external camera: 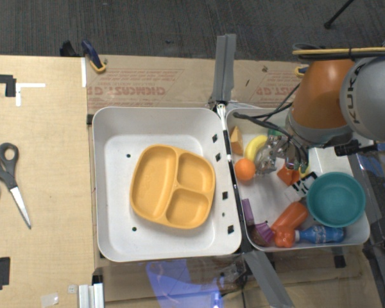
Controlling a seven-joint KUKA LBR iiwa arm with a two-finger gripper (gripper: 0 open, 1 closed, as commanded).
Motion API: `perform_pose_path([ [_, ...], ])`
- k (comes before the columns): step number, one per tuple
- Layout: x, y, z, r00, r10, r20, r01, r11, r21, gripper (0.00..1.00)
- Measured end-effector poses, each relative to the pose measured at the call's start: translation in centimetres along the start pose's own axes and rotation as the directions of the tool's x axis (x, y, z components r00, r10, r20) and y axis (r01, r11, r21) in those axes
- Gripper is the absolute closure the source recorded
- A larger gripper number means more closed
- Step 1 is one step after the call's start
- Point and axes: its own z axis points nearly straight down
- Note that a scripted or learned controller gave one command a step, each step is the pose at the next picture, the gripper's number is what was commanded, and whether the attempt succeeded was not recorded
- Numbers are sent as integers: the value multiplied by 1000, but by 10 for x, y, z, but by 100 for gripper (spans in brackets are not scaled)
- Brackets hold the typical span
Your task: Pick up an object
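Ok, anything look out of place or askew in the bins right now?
Nothing looks spilled or broken. The orange divided plate lies flat but turned askew in the left bin. The right bin is crowded: the teal bowl sits at its right edge, and an orange bottle lies tipped over.

Small orange ball (244, 170) beside yellow banana (255, 147), right bin (279, 244)

Gripper (274, 154) sits low in right bin (263, 201), fingers too cluttered and blurred to read. Arm (346, 101) covers that bin's far right corner and is cut by the frame edge. Small orange-red item (287, 174) beside the gripper: unclear what. Purple thing (262, 233) at that bin's near wall half hidden under orange bottle (289, 222). Scissors (9, 178) clipped at left edge.
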Motion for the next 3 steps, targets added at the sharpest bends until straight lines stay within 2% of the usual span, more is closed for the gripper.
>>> perform_pose_path([
  [1, -10, 12, -193, 1000, -7, 2, 7, 1000, 0, 100],
  [2, -10, 13, -193, 1000, -7, 1, 7, 1000, 0, 0],
  [3, -52, 9, -80, 997, -77, 1, 77, 997, 0, 0],
])
